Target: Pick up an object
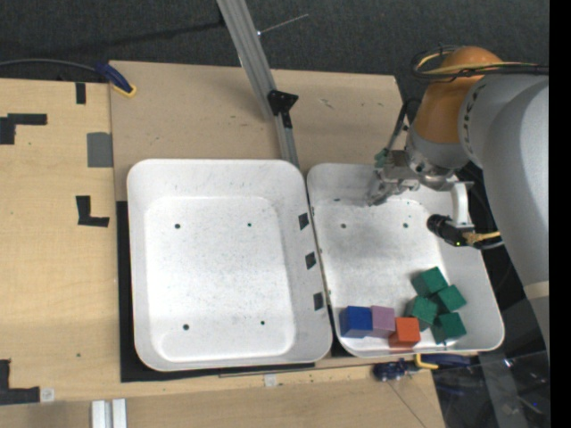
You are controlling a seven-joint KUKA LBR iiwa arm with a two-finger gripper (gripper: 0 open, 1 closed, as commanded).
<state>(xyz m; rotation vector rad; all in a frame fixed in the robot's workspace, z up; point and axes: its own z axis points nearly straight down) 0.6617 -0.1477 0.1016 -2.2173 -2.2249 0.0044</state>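
Left shallow white plastic bin (143,239) beside right white bin (357,239). Blue (357,319), lilac (383,318), orange (407,330), green foam cubes (437,303) crowd right bin's near corner, likely slid there. Gripper (385,185) at its far wall, holding nothing; finger spread unreadable.

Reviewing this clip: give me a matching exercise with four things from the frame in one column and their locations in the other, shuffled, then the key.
Things:
1. blue block
2. orange block
3. green blocks
4. gripper

Places:
A. far end of the right bin
B. near right corner of the right bin
C. near edge, just right of the purple block
D. near left corner of the right bin

Pairs: 1-D, 2-C, 3-B, 4-A
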